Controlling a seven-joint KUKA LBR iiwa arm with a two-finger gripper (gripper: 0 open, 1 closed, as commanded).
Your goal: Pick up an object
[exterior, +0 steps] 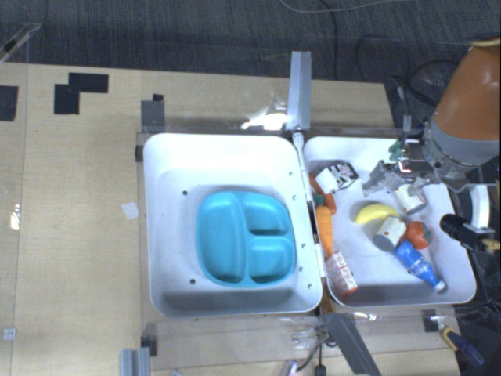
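From above, the table [70, 233] carries two shallow white bins side by side, with the arm [470, 100] reaching in from the right, its orange band showing above the grey wrist. The left bin [168, 171] holds a blue divided tray [246, 237] lying flat near its middle, one long compartment on the left and two smaller ones on the right. The right bin [462, 284] holds the loose things to pick from. A small black-and-white box [337, 176] lies near the far left corner, with a red-and-orange piece [322, 197] just beside it against the left wall. Below that an orange carrot [324, 229] lies along the same wall, and a wrapped snack bar [341, 272] sits at its near end, close to the front left corner. Toward the middle a yellow banana [376, 212] lies touching a small grey-and-white can [389, 232]. A red tomato [419, 234] sits just right of the can, and a blue bottle [417, 265] with a white cap lies slanted toward the front right corner, its upper end near the tomato and can. The pincer [395, 177] hangs low over the far middle of the right bin, above the banana and right of the black-and-white box; whether it is apart or together cannot be told, as its metal parts blur together. A white block [411, 199] sits just beneath the pincer's right side. Nothing can be seen clamped in it.
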